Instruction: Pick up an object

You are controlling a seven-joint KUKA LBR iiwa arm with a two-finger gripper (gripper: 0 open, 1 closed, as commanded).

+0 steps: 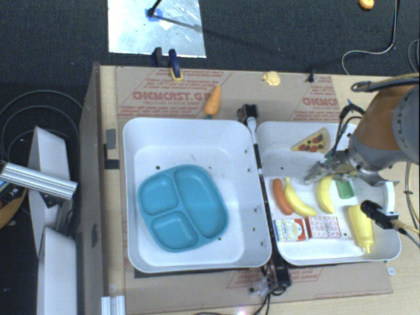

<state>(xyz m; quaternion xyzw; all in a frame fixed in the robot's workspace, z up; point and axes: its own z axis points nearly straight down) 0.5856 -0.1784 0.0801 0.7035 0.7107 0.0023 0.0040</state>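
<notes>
The right bin holds a pizza slice at the back and an orange-red sausage beside a banana. Further right lie a second yellow fruit, a green piece and a yellow bottle. Two small printed packets lie at the front. My gripper hangs low over the bin's middle, just behind the yellow fruit and the green piece, below the pizza slice. The grey arm with its orange band comes in from the right. Nothing shows between the gripper's tips.
The left bin holds a blue divided plate. A black part sticks out over the right bin's right rim. On the cardboard behind the bins lie an orange carrot-like toy and a small yellow piece.
</notes>
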